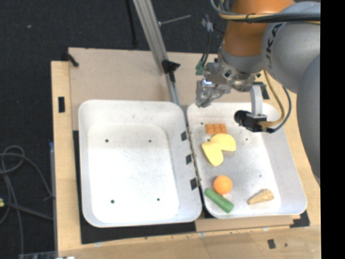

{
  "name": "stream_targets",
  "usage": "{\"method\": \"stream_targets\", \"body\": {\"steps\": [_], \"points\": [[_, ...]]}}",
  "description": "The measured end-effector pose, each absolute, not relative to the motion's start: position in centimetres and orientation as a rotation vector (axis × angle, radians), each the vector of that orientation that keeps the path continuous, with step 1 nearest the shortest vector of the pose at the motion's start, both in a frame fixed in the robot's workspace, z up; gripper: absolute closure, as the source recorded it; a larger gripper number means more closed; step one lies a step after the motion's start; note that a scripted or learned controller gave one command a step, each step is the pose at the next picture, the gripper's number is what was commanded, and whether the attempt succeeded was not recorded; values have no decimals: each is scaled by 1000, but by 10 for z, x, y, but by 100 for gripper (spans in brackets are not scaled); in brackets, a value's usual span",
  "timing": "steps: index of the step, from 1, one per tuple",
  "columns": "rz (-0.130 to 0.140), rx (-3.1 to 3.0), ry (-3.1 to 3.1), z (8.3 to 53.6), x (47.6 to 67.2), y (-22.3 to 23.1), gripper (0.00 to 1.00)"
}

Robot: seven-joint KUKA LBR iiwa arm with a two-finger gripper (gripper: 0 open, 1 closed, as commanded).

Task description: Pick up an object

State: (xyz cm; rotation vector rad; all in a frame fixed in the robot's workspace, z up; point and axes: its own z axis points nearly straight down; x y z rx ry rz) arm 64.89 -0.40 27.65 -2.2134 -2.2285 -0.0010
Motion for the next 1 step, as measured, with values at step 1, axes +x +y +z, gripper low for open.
{"method": "stream_targets", "body": {"steps": [1], "points": [[-3, -2214, -2230, 278, 650, 45, 100]]}}
